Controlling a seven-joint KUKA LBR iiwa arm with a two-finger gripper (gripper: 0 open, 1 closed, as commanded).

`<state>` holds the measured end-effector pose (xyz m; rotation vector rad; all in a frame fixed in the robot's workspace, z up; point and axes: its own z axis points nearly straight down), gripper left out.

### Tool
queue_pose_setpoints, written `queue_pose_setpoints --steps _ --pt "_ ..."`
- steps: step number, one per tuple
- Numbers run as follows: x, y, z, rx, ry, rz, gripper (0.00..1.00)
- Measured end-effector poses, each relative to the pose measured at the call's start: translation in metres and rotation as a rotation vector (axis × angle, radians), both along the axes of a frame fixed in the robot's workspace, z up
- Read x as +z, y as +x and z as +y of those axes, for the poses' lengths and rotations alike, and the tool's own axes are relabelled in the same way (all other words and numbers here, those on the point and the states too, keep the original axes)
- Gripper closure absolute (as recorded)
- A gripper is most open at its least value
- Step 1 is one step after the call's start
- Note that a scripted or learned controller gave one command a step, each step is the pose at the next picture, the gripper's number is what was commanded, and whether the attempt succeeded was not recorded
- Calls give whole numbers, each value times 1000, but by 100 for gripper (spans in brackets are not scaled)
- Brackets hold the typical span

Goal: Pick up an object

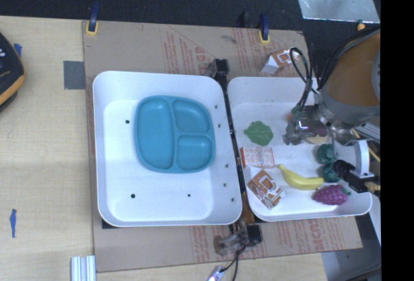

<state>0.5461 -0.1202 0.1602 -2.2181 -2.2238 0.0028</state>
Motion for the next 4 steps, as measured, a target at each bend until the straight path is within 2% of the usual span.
queue_pose_setpoints --steps 1,2,3,4 --pt "0 0 0 0 0 0 0" --pt "-69 -67 -19 2 1 3 0" --pt "-59 -67 -19 6 0 4 100" --pt "32 -32 66 3 2 0 100"
